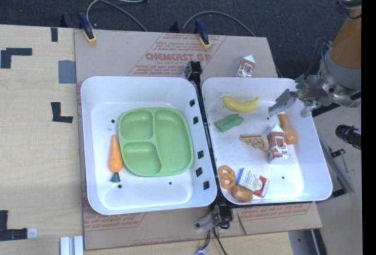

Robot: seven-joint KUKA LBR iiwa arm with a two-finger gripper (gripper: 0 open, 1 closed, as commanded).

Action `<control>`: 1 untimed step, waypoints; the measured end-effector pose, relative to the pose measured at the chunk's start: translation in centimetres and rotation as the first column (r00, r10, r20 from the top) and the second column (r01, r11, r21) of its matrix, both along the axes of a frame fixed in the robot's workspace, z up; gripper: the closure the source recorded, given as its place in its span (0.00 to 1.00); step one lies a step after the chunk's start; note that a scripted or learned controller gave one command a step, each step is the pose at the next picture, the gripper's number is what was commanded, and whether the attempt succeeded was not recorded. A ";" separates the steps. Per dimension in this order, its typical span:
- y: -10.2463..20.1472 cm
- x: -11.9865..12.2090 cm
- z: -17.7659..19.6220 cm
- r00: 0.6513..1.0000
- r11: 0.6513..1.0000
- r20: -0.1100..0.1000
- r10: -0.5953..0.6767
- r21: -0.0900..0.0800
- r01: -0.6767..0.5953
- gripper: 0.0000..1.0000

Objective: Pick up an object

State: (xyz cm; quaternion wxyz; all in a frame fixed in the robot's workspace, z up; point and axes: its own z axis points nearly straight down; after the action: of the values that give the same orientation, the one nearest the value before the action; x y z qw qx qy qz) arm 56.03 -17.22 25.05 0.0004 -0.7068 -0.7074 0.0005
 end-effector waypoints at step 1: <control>-1.4 -0.3 -13.5 1.000 1.000 0.016 0.001 -0.005 -0.001 0.00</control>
State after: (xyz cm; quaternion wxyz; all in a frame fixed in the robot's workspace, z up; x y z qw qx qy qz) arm 55.68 -18.64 11.59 -0.0071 -0.7064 -0.7078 -0.0032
